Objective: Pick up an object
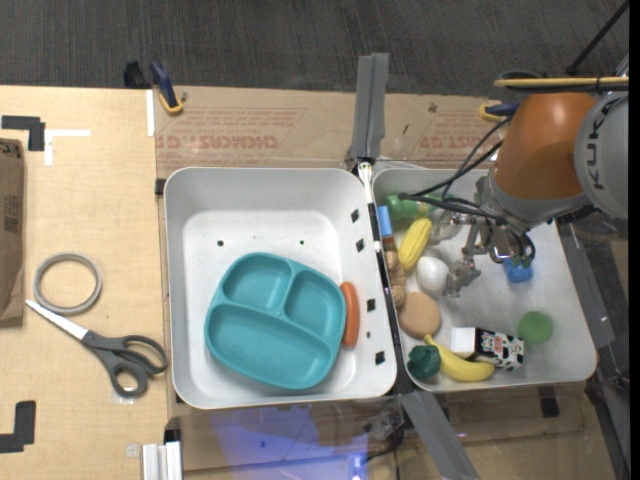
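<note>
My gripper (482, 261) hangs low over the middle of the right bin (572, 368), under the orange wrist band (545, 148). Its fingers stand apart with nothing between them. A white egg (432, 273) lies just left of it and a small blue cup (518, 270) just right. A yellow corn cob (415, 240) and a green item (405, 208) sit further back on the left. Nearer the front lie a tan round object (420, 315), a banana (462, 365), a dark green piece (424, 361), a cow-patterned carton (497, 346) and a green ball (536, 326).
The left bin (190, 208) holds a teal divided plate (275, 318) with an orange sausage-like piece (350, 313) at its right edge. Scissors (110, 348) and a tape roll (67, 281) lie on the bench at left. Cables trail by the wrist.
</note>
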